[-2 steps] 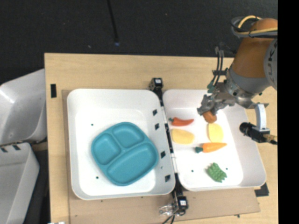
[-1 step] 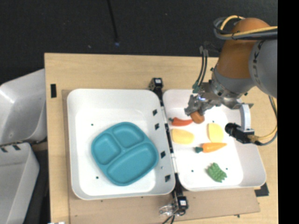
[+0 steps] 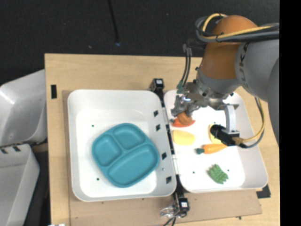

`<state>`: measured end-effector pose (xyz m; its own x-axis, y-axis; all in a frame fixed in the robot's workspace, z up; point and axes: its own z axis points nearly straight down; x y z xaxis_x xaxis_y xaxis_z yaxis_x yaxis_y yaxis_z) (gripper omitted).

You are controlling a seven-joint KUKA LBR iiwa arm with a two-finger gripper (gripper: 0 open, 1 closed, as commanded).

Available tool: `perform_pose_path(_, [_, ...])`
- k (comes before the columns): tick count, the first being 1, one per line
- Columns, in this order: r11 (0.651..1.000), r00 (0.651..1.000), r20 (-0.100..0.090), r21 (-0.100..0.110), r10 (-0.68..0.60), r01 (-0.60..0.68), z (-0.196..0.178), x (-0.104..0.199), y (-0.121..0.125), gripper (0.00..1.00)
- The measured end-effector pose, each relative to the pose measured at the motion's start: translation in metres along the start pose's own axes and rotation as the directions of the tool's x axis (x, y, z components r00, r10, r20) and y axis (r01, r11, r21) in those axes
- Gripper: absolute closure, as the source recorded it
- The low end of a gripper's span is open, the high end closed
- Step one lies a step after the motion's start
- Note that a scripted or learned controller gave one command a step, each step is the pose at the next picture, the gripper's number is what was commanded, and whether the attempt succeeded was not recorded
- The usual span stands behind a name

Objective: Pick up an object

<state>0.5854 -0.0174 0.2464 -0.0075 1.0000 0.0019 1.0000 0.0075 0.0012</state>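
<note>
Camera view: nearest, in the right bin point(image 3: 251, 173), lie one green toy point(image 3: 217, 173), one carrot point(image 3: 212, 149) and one yellow piece point(image 3: 183, 137). No writing can be read on any of them. The left bin point(image 3: 77, 126) holds one teal divided plate point(image 3: 124, 153). Farther back, the arm point(image 3: 225, 55) bends down from the right, its gripper point(image 3: 182, 111) just over an orange-red piece point(image 3: 183, 121); I cannot tell its state.

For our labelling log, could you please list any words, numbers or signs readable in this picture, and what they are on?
None can be read.
Blue tray: plain, no text.
White bins: no labels.
Arm: no legible marking.
Toy foods such as the carrot: unmarked.
</note>
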Motion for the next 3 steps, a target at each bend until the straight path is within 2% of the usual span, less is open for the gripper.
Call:
perform_pose_path(1, [1.0,1.0,0.0,0.004,0.001,-0.001,0.007,0.05,0.001,1.0])
perform_pose_path(2, [1.0,1.0,0.001,0.002,0.002,-0.002,0.016,0.099,-0.013,1.0])
perform_pose_path(3, [1.0,1.0,0.002,0.002,0.005,-0.005,0.016,0.097,-0.012,0.0])
